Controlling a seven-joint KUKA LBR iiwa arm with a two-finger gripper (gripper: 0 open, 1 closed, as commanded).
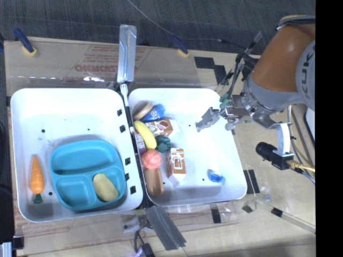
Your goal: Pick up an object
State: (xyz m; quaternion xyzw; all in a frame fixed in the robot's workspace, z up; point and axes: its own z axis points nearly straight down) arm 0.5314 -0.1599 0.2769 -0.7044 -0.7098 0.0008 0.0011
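Arm (278,63) slanted over right bin's (233,167) far corner

In the right-hand shallow white bin (236,167), the floor is bare across the middle and right, broken only by a small blue object (215,176) near the front right corner. The arm's tool (206,122) hangs over the upper part of that open stretch. Along this bin's left wall things crowd together: a yellow banana (144,134), a pink ball (151,158), a brown sausage-shaped piece (153,181), small printed boxes (178,161) and a dark green item (163,142), leaving little gap between them.

In the left-hand white bin (21,111), a blue sectioned plastic tray (80,162) fills the front middle, a yellow potato-like lump (105,187) in its corner compartment; an orange carrot (36,176) lies beside the left wall. The back half is open floor.
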